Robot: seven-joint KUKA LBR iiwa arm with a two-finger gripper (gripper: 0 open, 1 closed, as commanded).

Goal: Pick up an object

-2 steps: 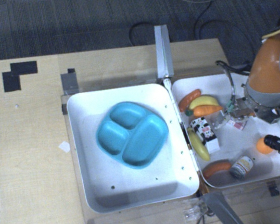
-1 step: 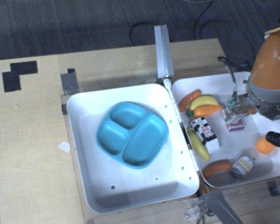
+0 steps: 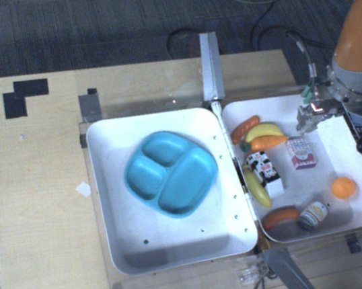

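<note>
Surface (image 3: pixel 42 217) carries two white bins; the left bin (image 3: pixel 126 251), well off to the jaws' left, holds a blue divided plate (image 3: pixel 170 172). The right bin (image 3: pixel 355 167) is the working one, w/ the arm (image 3: pixel 358 37) over its upper right corner.

The jaws (image 3: pixel 312 111) sit above the bin's top edge area; whether they are open or closed can't be told at this res, and nothing is seen between them.

Pickable items, big to small approx:
- banana (image 3: pixel 257 188), well down-left of jaws, along the divider
- sausage (image 3: pixel 244 128) and yellow piece (image 3: pixel 263 132) w/ orange carrot (image 3: pixel 268 141), left of jaws, crowded together
- black-white carton (image 3: pixel 264 171), touching the banana
- brown oval (image 3: pixel 281 216) and can (image 3: pixel 313 215), far below, near the bottom wall
- red-white packet (image 3: pixel 301 153), just below-left of jaws, lying flat w/ space round it
- orange ball (image 3: pixel 343 187), below jaws, alone

Judgement: the packet is the closest target, but flat, so approach straight down, span its short side, go low. The ball is free too but may roll; centre on it. Avoid the left cluster, as neighbours would likely foul the grip.
</note>
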